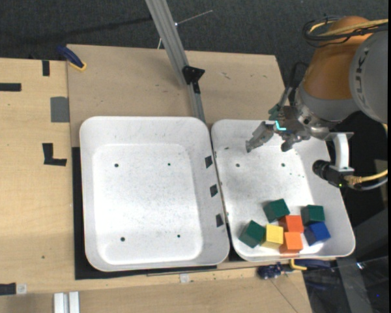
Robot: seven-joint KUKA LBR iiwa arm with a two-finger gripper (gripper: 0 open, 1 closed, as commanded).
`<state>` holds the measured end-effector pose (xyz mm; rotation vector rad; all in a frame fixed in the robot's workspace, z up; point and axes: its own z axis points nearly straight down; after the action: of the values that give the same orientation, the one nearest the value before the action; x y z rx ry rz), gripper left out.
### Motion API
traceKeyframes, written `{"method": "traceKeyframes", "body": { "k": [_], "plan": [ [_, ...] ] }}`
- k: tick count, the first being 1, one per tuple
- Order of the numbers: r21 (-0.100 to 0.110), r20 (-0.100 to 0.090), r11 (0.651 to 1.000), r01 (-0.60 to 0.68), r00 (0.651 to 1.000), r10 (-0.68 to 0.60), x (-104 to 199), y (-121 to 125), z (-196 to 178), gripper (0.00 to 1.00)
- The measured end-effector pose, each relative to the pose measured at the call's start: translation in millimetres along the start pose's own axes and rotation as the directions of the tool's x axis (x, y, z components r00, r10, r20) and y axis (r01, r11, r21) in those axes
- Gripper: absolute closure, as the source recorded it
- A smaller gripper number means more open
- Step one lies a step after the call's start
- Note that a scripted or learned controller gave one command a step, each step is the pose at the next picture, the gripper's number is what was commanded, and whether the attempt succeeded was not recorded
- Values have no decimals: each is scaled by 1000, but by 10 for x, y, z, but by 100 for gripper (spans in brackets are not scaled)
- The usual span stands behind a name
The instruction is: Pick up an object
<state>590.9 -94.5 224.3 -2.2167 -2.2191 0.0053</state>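
Pincer (270, 142) hangs spread over right bin's (247, 175) bare far end.

The worktop (26, 194) looks like pale, matt wood. Both bins (143, 132) look like smooth white plastic, finely speckled. The blocks (287, 227) look matt and smooth. The pole (166, 25) looks like brushed metal.
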Motion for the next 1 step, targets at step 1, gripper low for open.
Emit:
{"method": "traceKeyframes", "body": {
  "k": [1],
  "plan": [
    [-4,1,1000,2,1000,-2,-2,9,-25,0]
  ]
}}
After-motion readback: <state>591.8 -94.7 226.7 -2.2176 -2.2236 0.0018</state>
